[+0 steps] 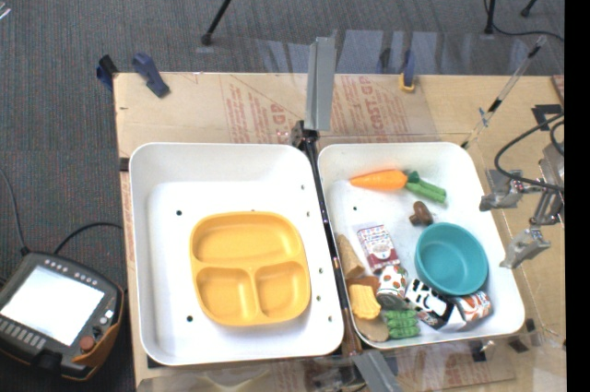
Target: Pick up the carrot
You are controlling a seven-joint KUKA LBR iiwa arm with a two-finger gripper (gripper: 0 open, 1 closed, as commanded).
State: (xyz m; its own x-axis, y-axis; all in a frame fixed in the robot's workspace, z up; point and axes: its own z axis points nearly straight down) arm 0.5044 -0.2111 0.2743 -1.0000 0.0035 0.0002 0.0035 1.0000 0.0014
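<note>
**Carrot lies in the right bin, well apart from the gripper**

A dark grey carpeted floor surrounds the tabletop, whose brown surface carries two shallow white bins side by side. The left bin holds a yellow divided plate. The right bin holds the carrot near its far edge, beside a teal bowl, a small brown piece and a cluster of toy food packets at the near side.

The carrot lies flat with its long axis running roughly left to right across the bin. Its orange pointed tip faces left, toward the divider between the bins, and its green top faces right.

The gripper sits at the picture's right edge, outside the right bin's rim and well apart from the carrot. Whether its parts are spread or pressed together cannot be told; nothing is visibly held.
</note>
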